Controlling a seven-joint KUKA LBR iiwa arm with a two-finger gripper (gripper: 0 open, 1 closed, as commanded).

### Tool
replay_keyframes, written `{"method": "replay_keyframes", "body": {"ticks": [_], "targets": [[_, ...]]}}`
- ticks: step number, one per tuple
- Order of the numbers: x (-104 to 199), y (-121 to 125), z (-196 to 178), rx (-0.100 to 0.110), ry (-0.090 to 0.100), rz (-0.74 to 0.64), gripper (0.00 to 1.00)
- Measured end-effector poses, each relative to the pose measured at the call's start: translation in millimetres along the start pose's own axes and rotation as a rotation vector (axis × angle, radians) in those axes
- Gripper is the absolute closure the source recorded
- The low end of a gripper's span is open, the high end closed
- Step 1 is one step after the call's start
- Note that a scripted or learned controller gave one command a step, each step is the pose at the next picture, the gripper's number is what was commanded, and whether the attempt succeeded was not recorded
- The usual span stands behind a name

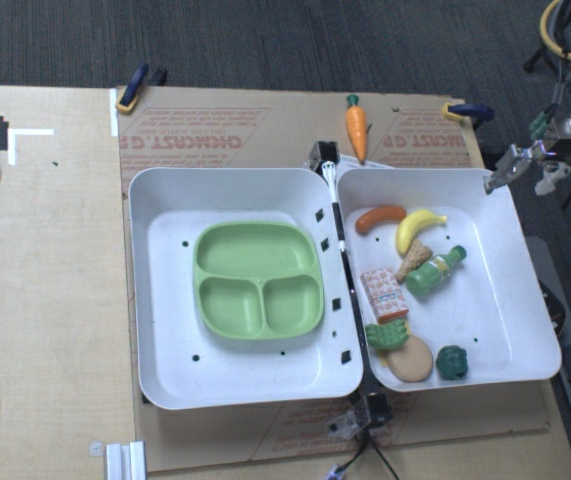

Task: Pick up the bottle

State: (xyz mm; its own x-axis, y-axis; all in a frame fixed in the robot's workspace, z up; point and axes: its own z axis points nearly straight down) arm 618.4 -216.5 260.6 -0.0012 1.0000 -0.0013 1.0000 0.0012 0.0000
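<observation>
The green bottle (435, 271) lies on its side in the right bin (510, 268), its cap pointing up-right toward the bin's middle. It touches a tan cone-shaped toy (412, 259) on its left. My gripper (513, 166) hangs at the far right corner of the right bin, just outside its rim and well above and to the right of the bottle. Nothing shows between its fingers, and they are too small and cluttered to read.
Around the bottle lie a banana (417, 228), a sausage (380, 218), a red-and-white box (385, 295), a green leafy toy (387, 336), a tan round piece (411, 360) and a broccoli (453, 361). The left bin (155, 268) holds a green divided plate (260, 280). A carrot (355, 128) lies behind the bins.
</observation>
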Motion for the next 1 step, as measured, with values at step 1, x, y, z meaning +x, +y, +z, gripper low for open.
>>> {"method": "replay_keyframes", "body": {"ticks": [1], "targets": [[-0.2, 0.6, -9.9, -0.001, -0.002, -0.003, 1.00]]}}
